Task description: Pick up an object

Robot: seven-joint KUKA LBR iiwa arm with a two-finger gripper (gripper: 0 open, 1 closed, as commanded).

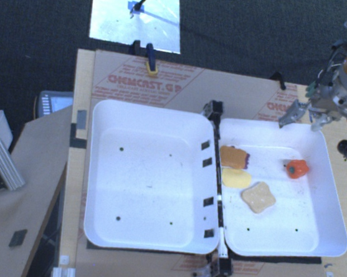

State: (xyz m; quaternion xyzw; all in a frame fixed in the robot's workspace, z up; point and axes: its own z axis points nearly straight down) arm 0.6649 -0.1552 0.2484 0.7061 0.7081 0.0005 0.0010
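Your gripper (303,117) hangs with fingers spread and empty above the right bin's (330,239) far rim. The red pepper toy (296,168) lies nearest, apart from the other pieces; bring the fingers straight down astride it before closing.

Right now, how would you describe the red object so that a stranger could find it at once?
Look in the right bin, the one nearer the arm. The red object lies alone toward its far right side, apart from the three pale food pieces near the divider. It is the smallest item and the only red one.
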